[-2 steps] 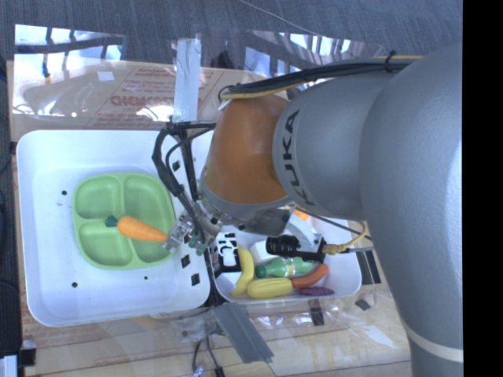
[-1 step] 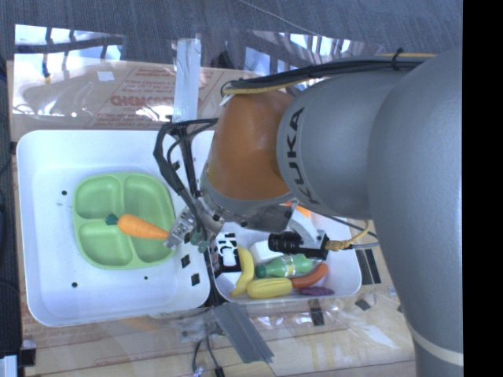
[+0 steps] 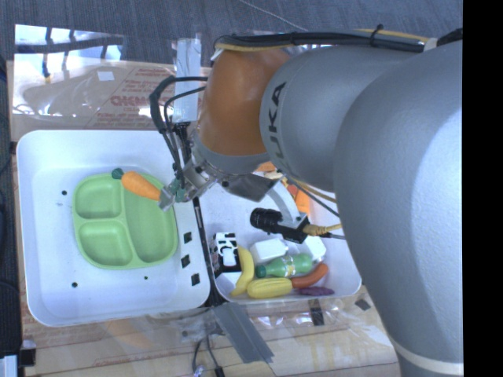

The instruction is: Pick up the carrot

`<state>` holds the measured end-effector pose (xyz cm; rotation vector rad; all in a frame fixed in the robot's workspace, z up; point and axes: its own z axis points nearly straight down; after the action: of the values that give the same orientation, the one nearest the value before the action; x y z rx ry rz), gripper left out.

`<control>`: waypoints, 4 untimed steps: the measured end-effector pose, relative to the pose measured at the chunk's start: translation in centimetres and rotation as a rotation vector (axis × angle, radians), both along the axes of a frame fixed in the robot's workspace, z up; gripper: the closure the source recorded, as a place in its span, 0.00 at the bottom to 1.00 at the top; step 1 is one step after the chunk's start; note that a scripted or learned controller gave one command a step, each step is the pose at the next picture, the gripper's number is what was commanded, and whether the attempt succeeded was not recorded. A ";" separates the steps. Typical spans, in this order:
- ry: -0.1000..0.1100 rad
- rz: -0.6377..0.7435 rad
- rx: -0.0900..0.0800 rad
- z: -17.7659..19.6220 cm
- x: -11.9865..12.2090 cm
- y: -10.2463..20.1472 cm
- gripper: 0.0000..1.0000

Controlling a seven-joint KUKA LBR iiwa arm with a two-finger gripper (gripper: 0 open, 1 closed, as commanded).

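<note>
Not yet lifted: small orange plastic carrot [image 3: 141, 184] lying on green divided plate [image 3: 102, 234], left-centre frame, tool [image 3: 174, 192] just beside it, grip state impossible to tell.

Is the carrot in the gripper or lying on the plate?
Lying on the green plate: the carrot rests at its top rim, gripper beside it.

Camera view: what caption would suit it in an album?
Grey arm's gripper poised beside a carrot lying on a green divided plate in the left bin.
</note>
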<state>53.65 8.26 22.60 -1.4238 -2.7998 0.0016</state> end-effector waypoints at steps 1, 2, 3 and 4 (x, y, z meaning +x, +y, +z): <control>0.002 0.009 -0.001 1.0 0.0 0.1 1.00; 0.003 0.019 -0.003 1.9 0.1 0.3 1.00; 0.004 0.030 -0.005 2.8 0.1 0.4 1.00; 0.006 0.040 -0.006 3.7 0.1 0.5 1.00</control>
<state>53.75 8.78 26.32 -1.3658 -2.8258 0.0150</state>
